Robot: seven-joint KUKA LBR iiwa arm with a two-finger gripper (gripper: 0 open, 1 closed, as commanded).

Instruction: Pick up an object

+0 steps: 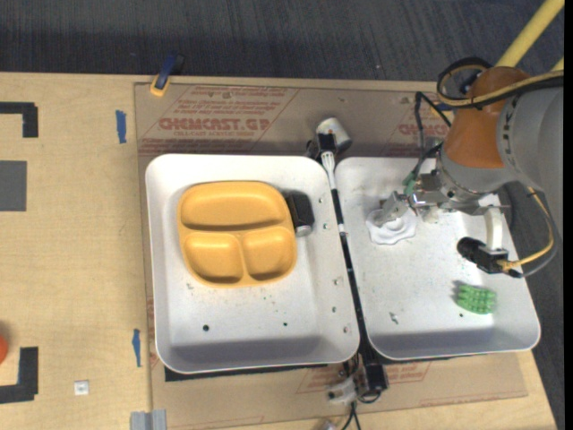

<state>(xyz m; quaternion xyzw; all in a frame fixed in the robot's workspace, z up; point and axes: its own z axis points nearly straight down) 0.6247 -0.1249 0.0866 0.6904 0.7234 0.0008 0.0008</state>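
My gripper (392, 211) is low in the right bin (448, 334), near its far left part. It sits right over a small white object (392, 231) that lies on the bin floor. From this angle I cannot see whether the object is between the gripper's tips. A small green object (474, 298) lies at the right bin's near right. In the left bin (233, 330) a yellow divided tray (238, 231) lies with a small black object (300, 211) against its right side.
The arm's grey body and orange band (479, 133) hang over the right bin's far right corner. A black part on a yellow cable (483, 256) sits just above the green object. A black-and-white fitting (329, 137) stands at the far end of the ridge between the bins.
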